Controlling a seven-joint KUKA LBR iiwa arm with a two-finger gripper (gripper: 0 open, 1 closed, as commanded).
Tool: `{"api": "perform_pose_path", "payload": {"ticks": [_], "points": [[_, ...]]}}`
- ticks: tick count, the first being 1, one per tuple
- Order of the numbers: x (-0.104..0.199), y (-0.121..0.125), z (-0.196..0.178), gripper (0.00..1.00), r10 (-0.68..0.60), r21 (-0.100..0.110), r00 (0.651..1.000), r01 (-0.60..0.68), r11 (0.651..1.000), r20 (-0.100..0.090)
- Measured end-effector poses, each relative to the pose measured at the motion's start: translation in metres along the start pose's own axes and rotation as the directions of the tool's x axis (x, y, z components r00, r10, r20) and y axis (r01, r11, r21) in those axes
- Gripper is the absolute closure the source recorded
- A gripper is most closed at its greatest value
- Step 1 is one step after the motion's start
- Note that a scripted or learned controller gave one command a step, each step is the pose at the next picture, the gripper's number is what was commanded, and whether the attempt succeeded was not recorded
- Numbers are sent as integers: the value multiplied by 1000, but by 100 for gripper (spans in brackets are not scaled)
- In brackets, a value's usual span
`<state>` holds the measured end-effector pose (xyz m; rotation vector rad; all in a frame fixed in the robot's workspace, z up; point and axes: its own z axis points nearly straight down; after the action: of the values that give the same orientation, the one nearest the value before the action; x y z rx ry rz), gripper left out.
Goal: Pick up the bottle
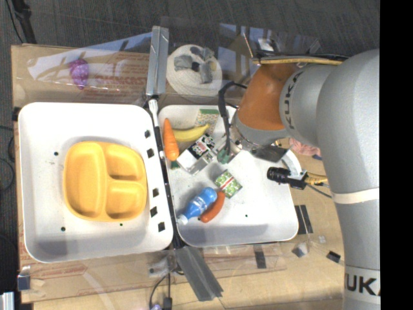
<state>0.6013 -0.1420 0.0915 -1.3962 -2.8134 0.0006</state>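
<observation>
The bottle (200,203) is blue with a white cap and lies on its side near the front left of the right bin (271,221). A red sausage-shaped item (214,208) lies against its right side. My gripper (222,150) hangs below the orange wrist band, low over the middle of the right bin. It is behind and slightly right of the bottle, clearly apart from it, and sits close to a small black-and-white package (202,148). Nothing shows in its grasp.
The right bin also holds a carrot (170,141), a banana (191,133), a grey block (188,164) and a small green-and-red box (228,183). A yellow divided plate (106,179) lies in the left bin (39,237). The arm's grey body covers the right side.
</observation>
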Motion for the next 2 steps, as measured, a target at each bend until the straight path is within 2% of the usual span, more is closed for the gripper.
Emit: {"api": "perform_pose_path", "payload": {"ticks": [1, 2], "points": [[48, -47, 1, 0, 110, 2, 994, -110, 994, -4], [105, -70, 2, 0, 382, 5, 924, -382, 924, -5]]}}
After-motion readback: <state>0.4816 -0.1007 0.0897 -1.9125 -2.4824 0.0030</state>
